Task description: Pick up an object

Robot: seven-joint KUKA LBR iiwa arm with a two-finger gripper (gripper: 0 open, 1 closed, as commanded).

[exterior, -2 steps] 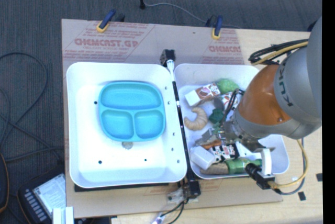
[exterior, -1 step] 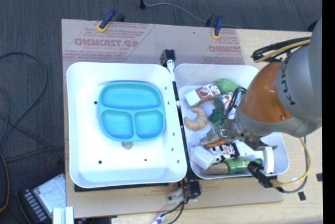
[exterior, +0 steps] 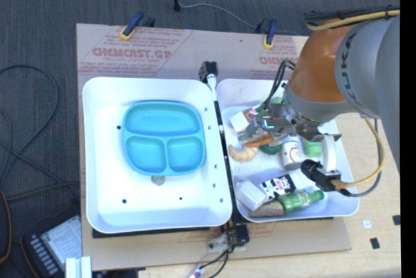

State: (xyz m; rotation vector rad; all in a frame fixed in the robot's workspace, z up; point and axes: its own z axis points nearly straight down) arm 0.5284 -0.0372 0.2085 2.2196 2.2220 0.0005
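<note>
Claw point(exterior: 260, 124) low in right bin point(exterior: 348, 205), fingers' spread unreadable; wrist hides clutter beneath.

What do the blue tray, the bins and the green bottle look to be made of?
Blue tray: likely moulded plastic, smooth with a soft sheen, rounded compartments. Bins, such as the left one: thin white plastic by the look, glossy with rounded rims. Green bottle: translucent green, glossy; glass or plastic, the view cannot settle which.
</note>
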